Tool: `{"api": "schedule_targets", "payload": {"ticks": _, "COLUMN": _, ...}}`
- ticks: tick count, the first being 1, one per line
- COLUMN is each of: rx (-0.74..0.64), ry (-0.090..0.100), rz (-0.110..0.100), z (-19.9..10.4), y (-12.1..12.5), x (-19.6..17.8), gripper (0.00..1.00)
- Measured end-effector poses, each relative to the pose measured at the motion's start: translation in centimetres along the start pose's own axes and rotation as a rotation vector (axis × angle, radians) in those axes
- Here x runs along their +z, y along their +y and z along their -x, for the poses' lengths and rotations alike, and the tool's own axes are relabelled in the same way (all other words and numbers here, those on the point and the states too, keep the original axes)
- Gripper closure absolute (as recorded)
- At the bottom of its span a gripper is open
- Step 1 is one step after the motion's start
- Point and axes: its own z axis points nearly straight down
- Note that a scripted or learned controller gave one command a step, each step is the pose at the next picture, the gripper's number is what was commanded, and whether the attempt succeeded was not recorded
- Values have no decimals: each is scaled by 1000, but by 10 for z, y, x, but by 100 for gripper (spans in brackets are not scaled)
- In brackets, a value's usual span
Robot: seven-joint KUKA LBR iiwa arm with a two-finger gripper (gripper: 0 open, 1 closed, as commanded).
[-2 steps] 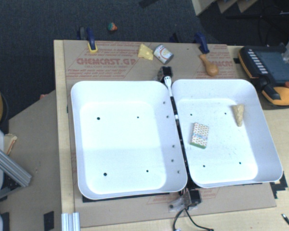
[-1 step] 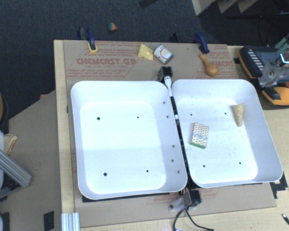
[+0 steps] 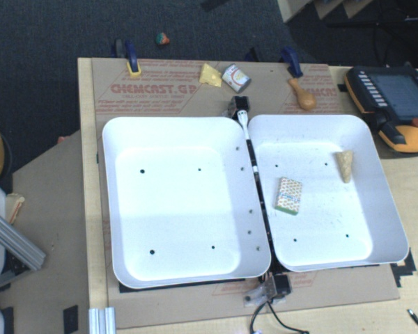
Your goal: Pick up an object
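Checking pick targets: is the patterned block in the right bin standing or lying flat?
Lying flat: the patterned block shows its broad face up on the right bin floor.

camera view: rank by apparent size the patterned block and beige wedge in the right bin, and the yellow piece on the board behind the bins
Largest to smallest, as they look here:
1. patterned block
2. yellow piece
3. beige wedge
The last two look nearly alike, and the yellow piece lies farther from the camera, so their order is unsure.

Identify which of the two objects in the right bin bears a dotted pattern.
The small flat block near the bin's middle is covered in coloured dots. The tan wedge, nearer the right wall, is plain.
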Motion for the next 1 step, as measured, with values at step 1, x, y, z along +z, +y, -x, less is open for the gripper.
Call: {"api": "schedule_targets", "payload": {"ticks": 1, "rx": -9, "ry": 9, "rz": -11, "z": -48, "y": -53, "x": 25, "gripper": 100}}
